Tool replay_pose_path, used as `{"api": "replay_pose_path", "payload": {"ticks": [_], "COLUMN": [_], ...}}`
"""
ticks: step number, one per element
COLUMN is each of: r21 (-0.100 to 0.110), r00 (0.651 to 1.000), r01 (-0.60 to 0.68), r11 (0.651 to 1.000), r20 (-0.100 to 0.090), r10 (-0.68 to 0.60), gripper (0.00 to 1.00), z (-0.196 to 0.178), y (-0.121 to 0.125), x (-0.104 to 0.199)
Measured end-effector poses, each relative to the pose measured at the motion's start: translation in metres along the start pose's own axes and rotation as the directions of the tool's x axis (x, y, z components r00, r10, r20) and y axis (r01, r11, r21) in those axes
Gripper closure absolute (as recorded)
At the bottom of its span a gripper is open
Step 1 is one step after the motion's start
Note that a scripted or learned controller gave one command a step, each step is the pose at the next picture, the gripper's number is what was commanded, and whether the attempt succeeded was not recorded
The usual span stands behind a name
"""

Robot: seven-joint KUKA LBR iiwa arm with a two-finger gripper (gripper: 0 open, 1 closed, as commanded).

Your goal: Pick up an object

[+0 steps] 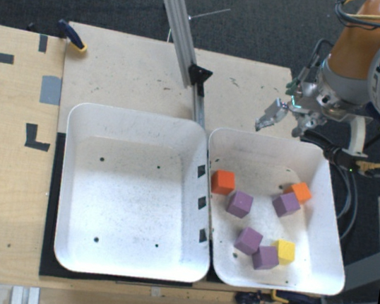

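Blocks lay nearest us in the right-hand shallow white bin (pixel 324 205): a purple cube (pixel 265 257) touching a small yellow cube (pixel 286 252), with another purple cube (pixel 248 240) just beside them. Further back in that bin we saw a third purple cube (pixel 240 203), a fourth purple cube (pixel 286 204) touching a small orange cube (pixel 301 192), and a larger orange cube (pixel 223 182) near the dividing wall. The left-hand shallow white bin (pixel 73 165) showed us just its speckled floor. Beyond the right bin's far rim hung the two-finger gripper (pixel 285 117) on the grey arm with its orange band (pixel 368 40), and we could see nothing between its fingers, which looked spread apart. We judged the pick as not yet begun, the tool sitting above and behind the bin. The next move, we thought, called for travel forward over one block, preferably the lone orange cube standing apart from its neighbours, then a straight descent.
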State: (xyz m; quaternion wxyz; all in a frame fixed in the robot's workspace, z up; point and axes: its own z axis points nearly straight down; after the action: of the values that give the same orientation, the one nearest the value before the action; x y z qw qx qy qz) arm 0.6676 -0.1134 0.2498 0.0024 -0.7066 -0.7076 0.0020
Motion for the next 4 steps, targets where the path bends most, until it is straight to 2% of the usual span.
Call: {"api": "replay_pose_path", "payload": {"ticks": [1, 3, 4], "r21": [-0.005, 0.0, 0.003], "r00": [1.0, 1.0, 1.0], "r01": [0.001, 0.001, 0.0], "r11": [1.0, 1.0, 1.0], "r20": [0.002, 0.001, 0.001], "r10": [-0.001, -0.001, 0.0], "gripper": [0.0, 0.0, 0.0], "z": [-0.004, 0.089, 0.153], "y": [0.001, -0.011, -0.016], "x": [0.0, 0.008, 0.011]}}
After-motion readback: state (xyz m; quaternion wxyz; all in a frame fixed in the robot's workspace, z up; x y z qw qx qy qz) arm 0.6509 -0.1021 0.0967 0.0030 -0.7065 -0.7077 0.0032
